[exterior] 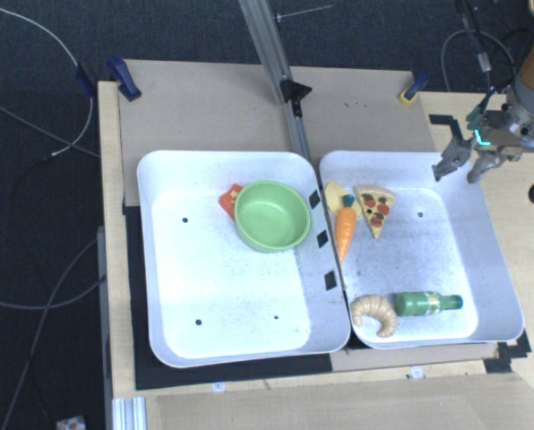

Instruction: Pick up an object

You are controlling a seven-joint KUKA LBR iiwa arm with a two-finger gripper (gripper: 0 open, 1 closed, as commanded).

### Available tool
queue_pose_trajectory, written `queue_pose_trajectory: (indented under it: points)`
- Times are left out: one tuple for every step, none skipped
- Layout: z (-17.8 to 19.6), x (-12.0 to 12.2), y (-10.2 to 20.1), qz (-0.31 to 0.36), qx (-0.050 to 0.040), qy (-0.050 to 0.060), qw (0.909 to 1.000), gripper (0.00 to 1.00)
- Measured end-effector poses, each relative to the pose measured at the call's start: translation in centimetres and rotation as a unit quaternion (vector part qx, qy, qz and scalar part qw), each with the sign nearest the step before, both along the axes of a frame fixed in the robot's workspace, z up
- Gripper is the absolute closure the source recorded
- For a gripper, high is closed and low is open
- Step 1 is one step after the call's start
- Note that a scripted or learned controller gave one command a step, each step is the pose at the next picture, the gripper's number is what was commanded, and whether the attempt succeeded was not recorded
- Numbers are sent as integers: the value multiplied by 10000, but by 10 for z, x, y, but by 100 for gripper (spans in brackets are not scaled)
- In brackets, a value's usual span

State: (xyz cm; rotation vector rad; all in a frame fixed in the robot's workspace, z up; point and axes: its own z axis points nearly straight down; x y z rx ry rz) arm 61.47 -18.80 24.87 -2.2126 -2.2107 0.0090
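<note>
My gripper [461, 168] hangs open over the far right rim of the right bin [482, 240], with nothing between its fingers. In that bin lie a pizza slice [374, 209], an orange carrot [345, 229], a yellow piece [334, 195] beside the carrot, a croissant [376, 314] and a green bottle [426, 305] lying on its side. The left bin [186, 276] holds a green bowl [271, 215] with a red object [228, 200] tucked behind its left edge.
A metal pole [269, 43] slants down to the gap between the bins. Blue [124, 79] and yellow [414, 88] clamps sit at the board's far corners. Cables run over the dark floor to the left and at the top right.
</note>
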Motion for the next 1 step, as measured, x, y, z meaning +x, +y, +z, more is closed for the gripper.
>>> queue_pose_trajectory:
  points:
    - [4,1,0,3,-7,-39,10000,0]
